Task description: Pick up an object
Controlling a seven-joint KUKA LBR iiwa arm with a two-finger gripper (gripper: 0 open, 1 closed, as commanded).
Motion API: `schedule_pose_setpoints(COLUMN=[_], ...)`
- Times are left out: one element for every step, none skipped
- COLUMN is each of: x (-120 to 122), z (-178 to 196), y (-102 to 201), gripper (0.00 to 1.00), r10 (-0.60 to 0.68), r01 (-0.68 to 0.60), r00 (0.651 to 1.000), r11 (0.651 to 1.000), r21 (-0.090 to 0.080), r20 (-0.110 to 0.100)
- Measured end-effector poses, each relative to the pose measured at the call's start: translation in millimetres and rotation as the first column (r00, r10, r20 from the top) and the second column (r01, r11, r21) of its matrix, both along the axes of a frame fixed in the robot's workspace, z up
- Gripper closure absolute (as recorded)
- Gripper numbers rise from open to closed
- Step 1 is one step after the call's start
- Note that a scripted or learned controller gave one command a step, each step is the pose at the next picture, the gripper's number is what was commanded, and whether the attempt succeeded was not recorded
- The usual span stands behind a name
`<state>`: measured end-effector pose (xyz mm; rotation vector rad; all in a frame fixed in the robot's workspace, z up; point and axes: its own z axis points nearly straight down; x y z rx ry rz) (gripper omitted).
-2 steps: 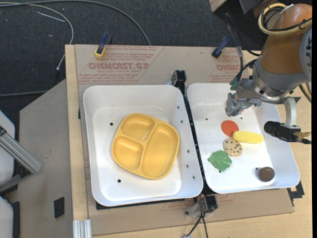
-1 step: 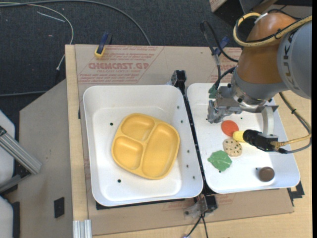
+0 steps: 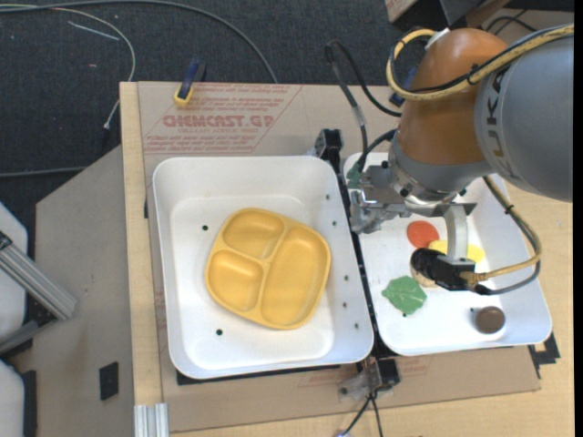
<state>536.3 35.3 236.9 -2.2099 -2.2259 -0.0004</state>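
1. My fingers [image 3: 378, 206] hang over the right bin [image 3: 437, 333], at its edge beside the left bin [image 3: 166, 198]. My own wrist hides the tips, so I cannot tell whether they are apart or together. I see nothing held.
2. The likeliest target is the green piece [image 3: 404, 295]. It lies flat on the right bin's floor, near the edge shared with the left bin, toward the front corner.
3. It looks thin, light and probably soft, like a toy leaf. Lying flush, it gives little to pinch, so I would straddle a narrow lobe and press down before closing.
4. Its outline is ragged and a little wider than deep. I judge the long axis to run roughly across the bin, with no clear tip.
5. The orange disc [image 3: 421, 234] is also flat and has no axis to line up on.
6. The brown ball [image 3: 490, 319], by the bin's front outer corner, looks hard and apt to roll.
7. The yellow plate [image 3: 267, 267], mid left bin, is stiff and too broad except at its rim.
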Motion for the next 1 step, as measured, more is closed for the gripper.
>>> schedule_pose_setpoints(x=[-22.1], z=[-7.5], y=[48.2], gripper=[1.00], r10=[-0.001], r01=[0.001], r00=[1.000], r11=[1.000], r21=[-0.001], r20=[-0.002])
